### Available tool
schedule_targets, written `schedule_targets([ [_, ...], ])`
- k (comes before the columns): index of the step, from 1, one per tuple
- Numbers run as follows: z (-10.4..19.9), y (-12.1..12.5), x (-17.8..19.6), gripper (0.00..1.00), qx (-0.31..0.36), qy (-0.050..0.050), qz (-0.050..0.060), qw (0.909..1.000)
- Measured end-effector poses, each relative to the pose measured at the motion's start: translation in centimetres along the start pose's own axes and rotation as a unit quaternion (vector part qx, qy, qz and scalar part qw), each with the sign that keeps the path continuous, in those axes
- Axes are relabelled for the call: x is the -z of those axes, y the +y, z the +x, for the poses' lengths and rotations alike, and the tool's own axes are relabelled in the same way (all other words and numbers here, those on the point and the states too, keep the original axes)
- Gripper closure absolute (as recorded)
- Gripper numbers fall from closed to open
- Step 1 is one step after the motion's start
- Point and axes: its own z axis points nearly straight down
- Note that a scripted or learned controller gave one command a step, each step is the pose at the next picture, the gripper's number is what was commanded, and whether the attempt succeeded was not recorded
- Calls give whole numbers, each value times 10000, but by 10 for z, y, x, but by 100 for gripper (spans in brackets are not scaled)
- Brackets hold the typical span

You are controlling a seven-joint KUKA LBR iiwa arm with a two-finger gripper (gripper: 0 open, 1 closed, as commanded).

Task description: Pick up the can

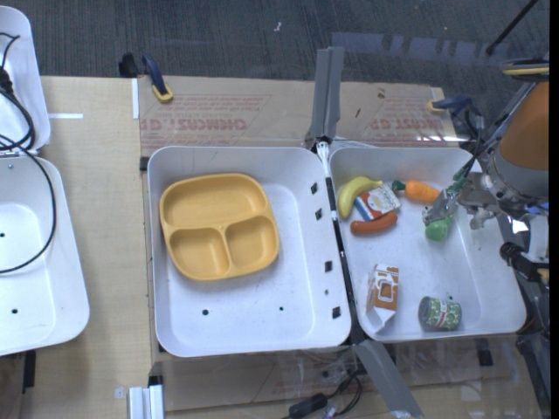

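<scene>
Currently, lower right of frame: small green cylindrical can point(439, 313) lying on its side by the right bin's point(489, 278) near rim, bare floor above it. Orange-and-white carton point(383, 290) just left. Gripper point(447, 206) at upper right over a green lump point(438, 227) — claw state cannot be told. Yellow divided plastic tray point(220, 225) sits in the left bin point(253, 321) — broad open margins.

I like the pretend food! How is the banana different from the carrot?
The banana is yellow and curved; the carrot is orange and straighter. The banana sits by the divider between the bins, the carrot nearer the pincer. Both lie in the right bin.
</scene>
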Motion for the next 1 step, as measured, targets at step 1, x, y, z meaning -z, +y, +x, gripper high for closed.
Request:
schedule_targets([
  [1, 19, -27, -40, 0, -256, 6, 13, 9997],
])
